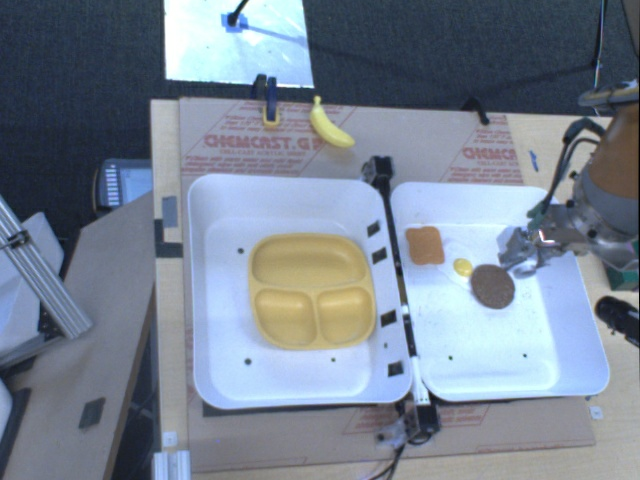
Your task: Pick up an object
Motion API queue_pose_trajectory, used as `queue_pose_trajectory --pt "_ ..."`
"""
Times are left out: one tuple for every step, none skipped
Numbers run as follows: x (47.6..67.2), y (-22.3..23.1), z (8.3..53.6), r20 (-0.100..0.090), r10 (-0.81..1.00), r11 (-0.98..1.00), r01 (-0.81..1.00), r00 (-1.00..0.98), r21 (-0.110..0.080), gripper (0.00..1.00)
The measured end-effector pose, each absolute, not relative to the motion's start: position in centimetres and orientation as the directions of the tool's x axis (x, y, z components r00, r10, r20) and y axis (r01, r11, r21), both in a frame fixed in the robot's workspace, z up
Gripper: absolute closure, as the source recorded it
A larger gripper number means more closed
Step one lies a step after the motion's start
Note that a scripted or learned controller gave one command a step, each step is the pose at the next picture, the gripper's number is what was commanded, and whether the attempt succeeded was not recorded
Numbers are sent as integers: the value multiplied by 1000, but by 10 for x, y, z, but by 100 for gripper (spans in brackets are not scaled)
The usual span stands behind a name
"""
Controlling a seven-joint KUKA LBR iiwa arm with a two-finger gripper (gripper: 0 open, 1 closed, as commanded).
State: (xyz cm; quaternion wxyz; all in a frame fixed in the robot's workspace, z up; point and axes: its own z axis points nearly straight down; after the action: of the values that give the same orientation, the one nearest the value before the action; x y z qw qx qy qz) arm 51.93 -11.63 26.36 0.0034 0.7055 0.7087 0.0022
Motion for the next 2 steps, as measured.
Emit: queue_pose_trajectory --pt "527 -65 248 1 1000 9 1000 -9 1 100" --pt "544 -7 249 2 1000 11 1000 -11 3 100"
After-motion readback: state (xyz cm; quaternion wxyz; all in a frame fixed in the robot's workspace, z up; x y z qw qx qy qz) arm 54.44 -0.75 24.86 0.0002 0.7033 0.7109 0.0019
